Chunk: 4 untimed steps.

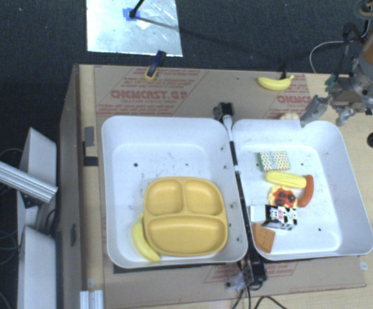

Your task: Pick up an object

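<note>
The right bin (341, 172) holds a cluster of small toys: a checked pastel block (274, 160), a yellow corn-like piece (285, 179), a red sausage (306, 192), a red and orange piece (282, 197), a black and white block (282, 216) and an orange waffle wedge (263, 237). My gripper (326, 113) hangs at the bin's far right corner, above the rim and well behind the toys. Its two grey fingers (310, 111) stand spread apart, open, with nothing between them.
The left bin (128, 147) holds a yellow divided plate (185, 215) with a banana (143, 240) tucked against its front left edge. Another banana (275, 82) lies on the bench behind the right bin. A small pale object (291, 115) sits by the far rim.
</note>
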Motion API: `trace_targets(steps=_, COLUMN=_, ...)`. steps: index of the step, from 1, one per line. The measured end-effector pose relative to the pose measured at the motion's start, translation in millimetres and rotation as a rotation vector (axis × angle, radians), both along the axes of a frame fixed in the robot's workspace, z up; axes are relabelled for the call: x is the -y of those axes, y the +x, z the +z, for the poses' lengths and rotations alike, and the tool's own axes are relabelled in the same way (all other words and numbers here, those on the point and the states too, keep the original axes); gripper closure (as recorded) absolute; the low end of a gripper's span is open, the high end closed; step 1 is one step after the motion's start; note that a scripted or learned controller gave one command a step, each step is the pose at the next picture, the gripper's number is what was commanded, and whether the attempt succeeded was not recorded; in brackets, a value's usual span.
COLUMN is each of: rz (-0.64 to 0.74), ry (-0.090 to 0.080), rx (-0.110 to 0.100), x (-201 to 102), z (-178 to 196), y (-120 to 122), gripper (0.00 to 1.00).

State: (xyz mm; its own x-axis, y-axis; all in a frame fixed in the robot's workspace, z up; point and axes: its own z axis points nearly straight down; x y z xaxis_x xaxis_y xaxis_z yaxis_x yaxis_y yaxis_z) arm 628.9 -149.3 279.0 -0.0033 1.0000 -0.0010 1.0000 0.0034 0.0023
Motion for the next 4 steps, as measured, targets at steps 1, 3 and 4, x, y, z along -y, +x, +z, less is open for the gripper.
trace_targets(steps=1, rz=-0.002, ry=0.002, rx=-0.007, x=-30.6, z=-185.9, y=-39.8, gripper=0.0)
trace_targets(steps=3, rz=-0.003, ry=0.001, rx=-0.002, x=-12.3, z=-194.8, y=-94.8, gripper=0.0)
trace_targets(steps=4, rz=-0.003, ry=0.001, rx=-0.001, x=-8.5, z=-194.7, y=-119.0, gripper=0.0)
